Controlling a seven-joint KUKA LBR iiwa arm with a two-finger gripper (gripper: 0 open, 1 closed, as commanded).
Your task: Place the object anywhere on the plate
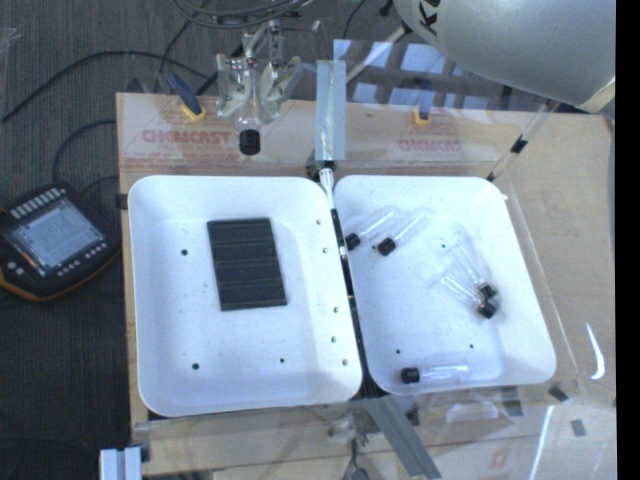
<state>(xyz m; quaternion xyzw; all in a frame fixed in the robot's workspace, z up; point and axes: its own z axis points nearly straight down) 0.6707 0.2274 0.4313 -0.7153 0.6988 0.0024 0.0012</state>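
Nearest you, a clear black-capped vial (432,373) awaits pickup at the right white bin's (425,323) near edge; whether the gripper (262,80) is open, you cannot tell.

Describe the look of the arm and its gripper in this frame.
The arm is a large, smooth, rounded grey casing with black letters, partly cut off, reading "KU". The gripper is a small, pale metallic assembly, with dark cables looping above it.
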